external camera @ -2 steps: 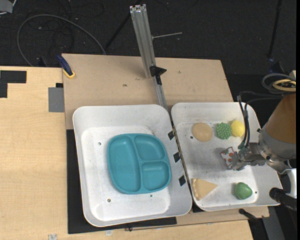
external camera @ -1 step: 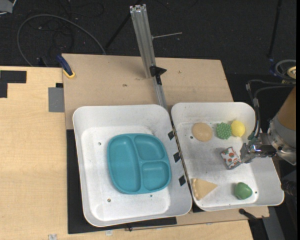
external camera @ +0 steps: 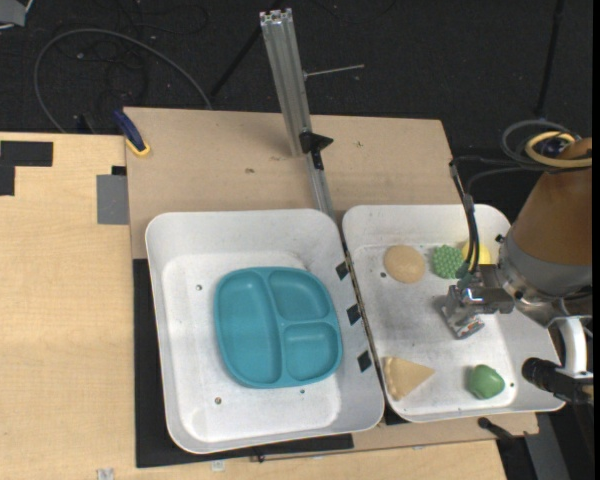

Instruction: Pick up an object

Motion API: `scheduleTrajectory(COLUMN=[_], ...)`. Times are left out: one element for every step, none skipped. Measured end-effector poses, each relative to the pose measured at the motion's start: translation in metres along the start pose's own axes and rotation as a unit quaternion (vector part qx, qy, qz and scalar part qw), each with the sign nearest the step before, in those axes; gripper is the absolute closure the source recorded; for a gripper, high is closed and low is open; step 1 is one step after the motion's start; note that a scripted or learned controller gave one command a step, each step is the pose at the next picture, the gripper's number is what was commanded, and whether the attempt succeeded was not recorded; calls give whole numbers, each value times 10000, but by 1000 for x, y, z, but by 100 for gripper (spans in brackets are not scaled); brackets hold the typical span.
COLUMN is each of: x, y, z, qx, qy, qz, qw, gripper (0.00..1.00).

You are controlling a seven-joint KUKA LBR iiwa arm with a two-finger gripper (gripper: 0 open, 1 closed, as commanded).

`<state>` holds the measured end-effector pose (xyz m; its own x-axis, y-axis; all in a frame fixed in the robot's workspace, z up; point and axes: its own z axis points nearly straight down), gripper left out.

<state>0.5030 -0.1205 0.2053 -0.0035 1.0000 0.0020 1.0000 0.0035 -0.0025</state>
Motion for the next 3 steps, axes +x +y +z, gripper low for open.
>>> scheduleTrajectory(x=[48, 93, 142], y=[16, 29, 33], z=[7, -5, -14], qx=[3, -2, 1], qy=[-1, -7, -5], qz=[0, -1, -2], qw=[10000, 10000, 10000], gripper=[100, 100, 100])
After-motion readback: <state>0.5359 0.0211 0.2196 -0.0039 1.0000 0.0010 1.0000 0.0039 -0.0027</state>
